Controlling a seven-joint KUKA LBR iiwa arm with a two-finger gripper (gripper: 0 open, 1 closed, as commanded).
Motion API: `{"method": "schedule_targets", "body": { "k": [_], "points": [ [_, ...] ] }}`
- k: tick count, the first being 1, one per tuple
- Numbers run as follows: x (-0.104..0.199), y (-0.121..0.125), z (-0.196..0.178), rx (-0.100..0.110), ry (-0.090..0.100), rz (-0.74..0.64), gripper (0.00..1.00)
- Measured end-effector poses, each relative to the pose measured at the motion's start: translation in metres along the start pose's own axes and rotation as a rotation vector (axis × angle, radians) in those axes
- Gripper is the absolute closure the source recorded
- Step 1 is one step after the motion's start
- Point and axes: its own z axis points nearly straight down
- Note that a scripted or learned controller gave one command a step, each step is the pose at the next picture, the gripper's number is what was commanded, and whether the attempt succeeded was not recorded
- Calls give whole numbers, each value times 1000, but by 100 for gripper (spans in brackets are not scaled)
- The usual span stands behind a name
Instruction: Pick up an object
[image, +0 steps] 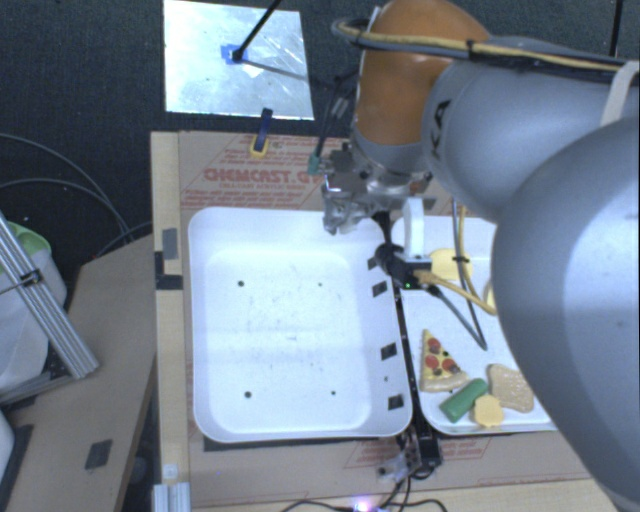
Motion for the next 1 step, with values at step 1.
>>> {"method": "schedule_targets", "body": {
  "k": [1],
  "points": [
    [20,44,122,0,3,-9,100]
  ]
}}
